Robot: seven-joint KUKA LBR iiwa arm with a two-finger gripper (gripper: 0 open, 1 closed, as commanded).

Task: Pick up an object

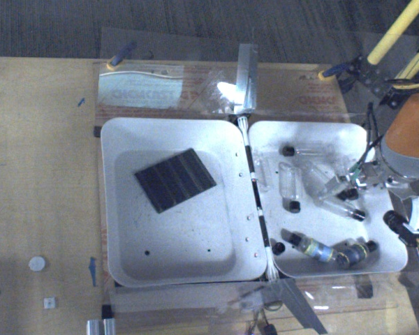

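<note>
A wooden desk (35, 152) seen from above carries two shallow white bins side by side. The left bin (119, 208), in the middle of the frame, holds one dark ribbed rectangular pad (175, 179), lying flat and turned at an angle in the bin's upper half.

The right bin (265, 135) holds a scatter of small clear bottles and vials. One clear vial with a dark cap (289, 185) lies near the bin's centre left. Another clear tube with a dark cap (300, 149) lies near the upper edge. A bottle with a blue band (314, 248) lies along the lower edge, and a dark, rounded bottle (353, 253) lies just beside it at the lower right. More clear pieces lie piled in the middle right of the bin.

The grey arm with its orange band (408, 128) enters at the right edge of the frame. Its end effector (355, 183) sits low over the clear pile at the right side of the right bin. Whether it is apart or together cannot be told, as clear plastic and cables clutter that spot.

Above the bins, a clear plastic bag (141, 89) lies on the desk at the upper left. A small round disc (37, 263) rests on the desk at the lower left.
</note>
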